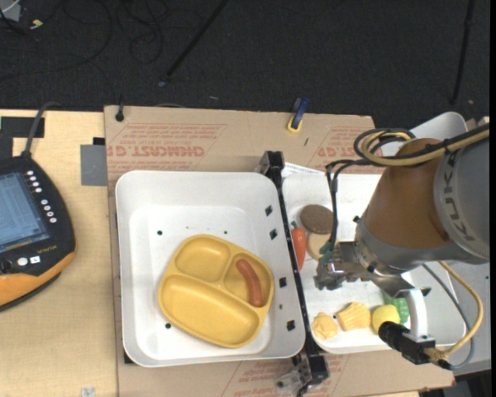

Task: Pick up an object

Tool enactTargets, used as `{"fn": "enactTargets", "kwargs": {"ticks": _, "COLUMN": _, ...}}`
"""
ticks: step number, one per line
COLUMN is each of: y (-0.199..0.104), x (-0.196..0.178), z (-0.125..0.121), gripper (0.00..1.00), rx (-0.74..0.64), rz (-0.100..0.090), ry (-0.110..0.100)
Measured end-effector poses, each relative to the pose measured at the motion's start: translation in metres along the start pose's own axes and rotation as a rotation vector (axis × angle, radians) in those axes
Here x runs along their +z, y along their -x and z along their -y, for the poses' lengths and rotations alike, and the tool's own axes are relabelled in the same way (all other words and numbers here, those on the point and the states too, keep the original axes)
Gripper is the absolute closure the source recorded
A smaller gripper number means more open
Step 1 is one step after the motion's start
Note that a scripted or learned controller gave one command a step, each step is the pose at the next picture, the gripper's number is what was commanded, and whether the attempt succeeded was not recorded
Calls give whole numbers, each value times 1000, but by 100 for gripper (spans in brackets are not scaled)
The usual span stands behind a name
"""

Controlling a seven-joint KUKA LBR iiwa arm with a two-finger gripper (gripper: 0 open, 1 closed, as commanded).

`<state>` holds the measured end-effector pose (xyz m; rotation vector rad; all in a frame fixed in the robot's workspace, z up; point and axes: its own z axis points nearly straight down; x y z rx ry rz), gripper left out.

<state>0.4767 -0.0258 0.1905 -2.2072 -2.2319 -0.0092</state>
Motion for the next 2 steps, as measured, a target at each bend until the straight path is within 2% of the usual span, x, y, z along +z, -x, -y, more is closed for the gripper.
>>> {"fn": "enactTargets", "kwargs": {"ticks": 1, "y": -42, "x": -185, "z": -2, "gripper": 100, "rx": 6, "rz": 3, "ry": 12}}
{"fn": "enactTargets", "kwargs": {"ticks": 2, "y": -69, "x": -224, "z": -1, "gripper": 100, "rx": 8, "rz": 6, "ry": -1}}
